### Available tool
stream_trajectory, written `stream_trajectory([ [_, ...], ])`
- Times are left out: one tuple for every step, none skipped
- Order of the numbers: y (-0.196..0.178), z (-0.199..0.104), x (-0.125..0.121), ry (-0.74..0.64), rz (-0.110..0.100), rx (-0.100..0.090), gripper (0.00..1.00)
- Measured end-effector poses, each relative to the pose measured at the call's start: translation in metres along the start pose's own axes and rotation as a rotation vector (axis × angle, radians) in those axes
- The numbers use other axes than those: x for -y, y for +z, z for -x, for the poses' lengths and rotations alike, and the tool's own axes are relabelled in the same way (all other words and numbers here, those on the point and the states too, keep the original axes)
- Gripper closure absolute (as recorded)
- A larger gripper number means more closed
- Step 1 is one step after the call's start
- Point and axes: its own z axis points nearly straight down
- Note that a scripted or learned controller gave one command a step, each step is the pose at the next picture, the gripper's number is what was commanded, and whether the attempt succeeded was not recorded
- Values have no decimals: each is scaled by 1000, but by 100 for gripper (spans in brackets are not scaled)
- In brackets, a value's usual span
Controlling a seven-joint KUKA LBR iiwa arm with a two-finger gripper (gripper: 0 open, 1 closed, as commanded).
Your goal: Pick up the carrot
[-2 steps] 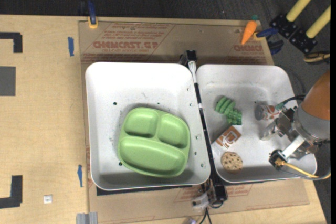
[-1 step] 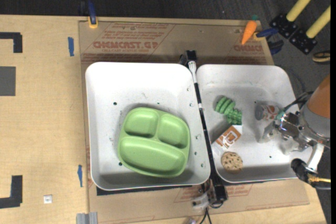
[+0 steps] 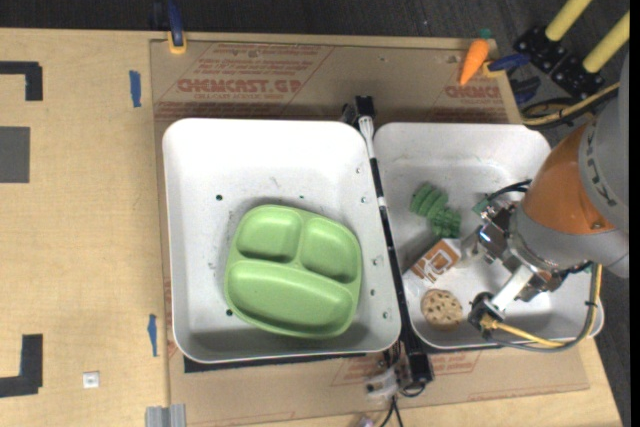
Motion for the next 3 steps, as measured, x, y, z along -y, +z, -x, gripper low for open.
stream_trajectory([
  [-10,-12,17,-310,-11,3,0],
  [-34,33,-32,-598,-6,3,0],
  [-9,23,-21,-211,-11,4,0],
])
